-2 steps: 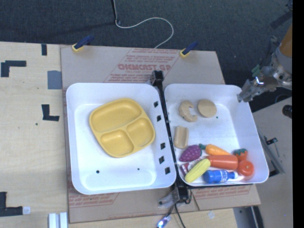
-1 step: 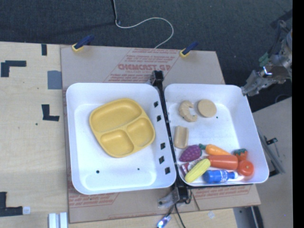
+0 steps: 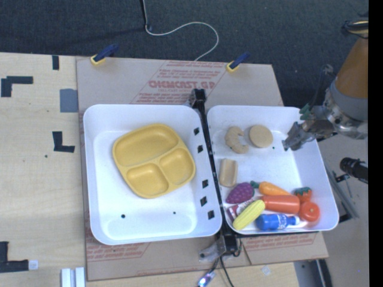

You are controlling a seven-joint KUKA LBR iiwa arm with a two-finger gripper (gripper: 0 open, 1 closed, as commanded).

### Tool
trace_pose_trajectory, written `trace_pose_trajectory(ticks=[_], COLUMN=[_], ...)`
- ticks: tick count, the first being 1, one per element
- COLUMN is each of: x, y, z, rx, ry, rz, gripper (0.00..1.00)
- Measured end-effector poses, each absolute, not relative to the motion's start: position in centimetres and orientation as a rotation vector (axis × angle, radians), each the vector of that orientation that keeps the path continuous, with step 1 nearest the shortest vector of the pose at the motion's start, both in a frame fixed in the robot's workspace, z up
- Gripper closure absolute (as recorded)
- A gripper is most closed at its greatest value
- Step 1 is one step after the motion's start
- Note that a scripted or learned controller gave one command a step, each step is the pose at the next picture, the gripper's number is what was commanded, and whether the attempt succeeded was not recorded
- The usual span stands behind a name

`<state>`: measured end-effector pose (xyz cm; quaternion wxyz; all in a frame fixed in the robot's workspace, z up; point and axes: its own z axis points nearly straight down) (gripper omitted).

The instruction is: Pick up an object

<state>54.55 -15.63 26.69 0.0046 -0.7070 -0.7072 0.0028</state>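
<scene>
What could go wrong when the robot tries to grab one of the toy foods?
1. The corn, sausage, tomato, carrot, grapes and bottle lie crowded in one corner, so it may pinch two or knock neighbours.
2. The gripper hangs near the right bin's wall and might bump it.
3. The round cookie looks flat and could slip out.

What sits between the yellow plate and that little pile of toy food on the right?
In the camera view, between the yellow plate and the toy food run the bins' two touching walls with a row of black clips, then a tan bread slice.
</scene>
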Motion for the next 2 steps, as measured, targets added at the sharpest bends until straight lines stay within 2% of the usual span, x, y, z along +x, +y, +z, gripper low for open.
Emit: trace_pose_trajectory(ticks=[1, 2], x=[48.2, 48.4], y=[-12.6, -9.9], z=[36.6, 41.7], rx=[-2.220, -2.219], ry=[-2.227, -2.229], rz=[-0.006, -0.005], gripper=[1.00, 1.00])
